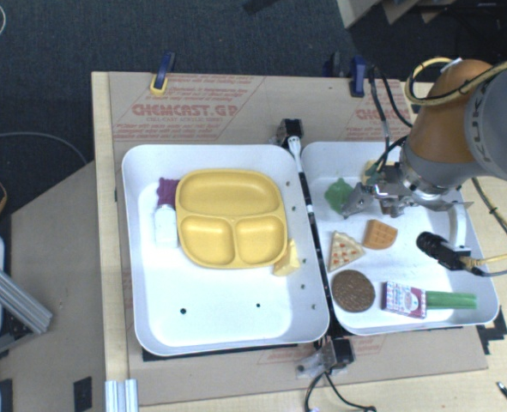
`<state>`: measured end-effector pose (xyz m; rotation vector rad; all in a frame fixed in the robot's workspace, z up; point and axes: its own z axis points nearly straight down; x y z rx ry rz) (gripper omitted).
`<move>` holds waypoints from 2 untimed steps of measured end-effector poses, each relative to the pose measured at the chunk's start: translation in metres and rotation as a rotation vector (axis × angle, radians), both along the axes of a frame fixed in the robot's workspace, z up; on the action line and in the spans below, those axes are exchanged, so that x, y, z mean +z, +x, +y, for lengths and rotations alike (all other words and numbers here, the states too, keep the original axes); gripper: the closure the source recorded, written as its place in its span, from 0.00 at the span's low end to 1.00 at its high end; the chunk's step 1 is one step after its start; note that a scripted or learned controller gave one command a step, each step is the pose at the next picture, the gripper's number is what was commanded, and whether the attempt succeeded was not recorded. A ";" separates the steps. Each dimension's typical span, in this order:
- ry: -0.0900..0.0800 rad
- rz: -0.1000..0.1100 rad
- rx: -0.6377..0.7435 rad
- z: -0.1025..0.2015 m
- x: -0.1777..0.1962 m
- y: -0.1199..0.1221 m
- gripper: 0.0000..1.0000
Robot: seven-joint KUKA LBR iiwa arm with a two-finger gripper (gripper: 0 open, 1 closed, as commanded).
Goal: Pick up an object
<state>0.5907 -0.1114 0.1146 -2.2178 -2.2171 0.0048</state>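
My gripper (pixel 366 197) hangs low in the right bin (pixel 485 292), near its back middle. Its tip is right beside a green leafy toy (pixel 337 194) and seems to touch that toy's right side. Just in front of it lie an orange waffle piece (pixel 379 233) and a pizza slice (pixel 345 250). A round brown cookie (pixel 353 289) sits near the bin's front. A pink and white packet (pixel 404 299) with a green tube (pixel 449 299) lies at the front right.
The left bin (pixel 227 316) holds a yellow divided plate (pixel 232 216). A purple piece (pixel 167 190) and a white piece (pixel 165 226) lie at the plate's left, and a yellow scrap (pixel 287 263) sits at its right corner. The arm (pixel 459 118) reaches in over the right bin's back right.
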 end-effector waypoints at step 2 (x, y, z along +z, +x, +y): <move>-0.001 -0.006 -0.002 0.000 -0.019 0.001 1.00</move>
